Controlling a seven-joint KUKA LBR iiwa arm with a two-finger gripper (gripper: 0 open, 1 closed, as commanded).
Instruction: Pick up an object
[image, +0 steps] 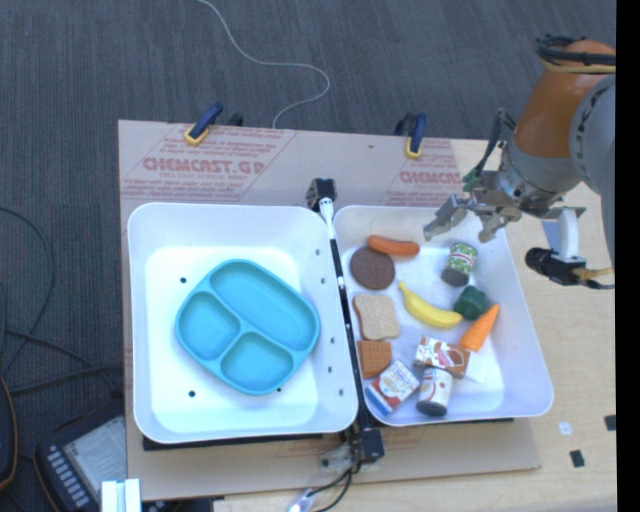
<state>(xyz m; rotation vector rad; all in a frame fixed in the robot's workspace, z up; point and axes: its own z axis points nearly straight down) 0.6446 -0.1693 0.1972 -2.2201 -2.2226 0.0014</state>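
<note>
My gripper (465, 224) hangs open over the far part of the right bin (530, 345), its two fingers spread with nothing between them. Just below it in the view stands a small green can (460, 262). Around that lie a red sausage (393, 246), a round brown patty (372, 268), a yellow banana (430, 308), a dark green vegetable (470, 300) and an orange carrot (480, 327). Nearer the front are a bread slice (377, 316), a brown cracker (375, 356), two small cartons (440, 355) (397, 383) and a small tin (434, 392).
The left bin (150, 300) holds a blue divided plate (247, 325). A black bar (335, 270) runs between the two bins. Blue and yellow clamps (205, 122) (415, 136) grip the board's far edge. The arm's orange band (560, 105) is at the upper right.
</note>
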